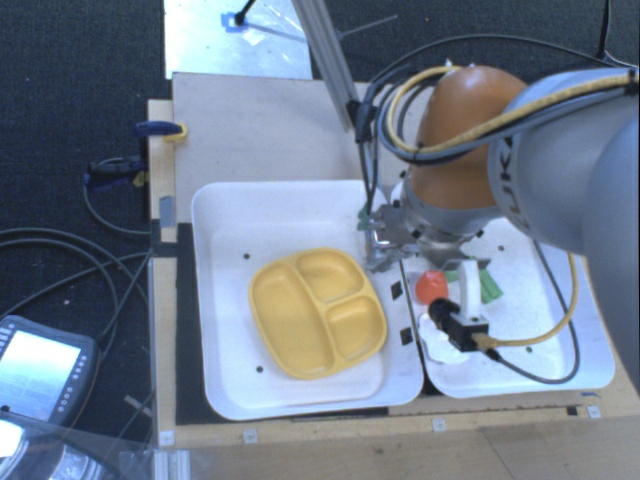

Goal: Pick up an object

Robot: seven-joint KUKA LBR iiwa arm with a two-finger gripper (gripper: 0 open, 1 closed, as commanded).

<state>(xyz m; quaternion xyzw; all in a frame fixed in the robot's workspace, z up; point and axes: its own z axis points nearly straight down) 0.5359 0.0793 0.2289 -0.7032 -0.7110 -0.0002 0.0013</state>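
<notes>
1. My arm (pixel 560 158): grey, with an orange band above the wrist, reaching in from the right over the right bin.
2. Left shallow white bin (pixel 222 268): holds item 4.
3. Right shallow white bin (pixel 592 366): just beside the left one, largely covered by my arm; holds items 6 to 8.
4. Yellow plastic plate with three compartments (pixel 316 312): lies flat and slightly turned in the middle of the left bin.
5. My gripper (pixel 432 254): low over the near left part of the right bin; open or closed, I cannot tell.
6. White crumpled thing (pixel 438 349): near the front edge.
7. Orange-red rounded object (pixel 431 287): smooth and matt, beside the divide between the bins, just under my gripper.
8. Green piece (pixel 488 287): small, to the right of item 7.
</notes>
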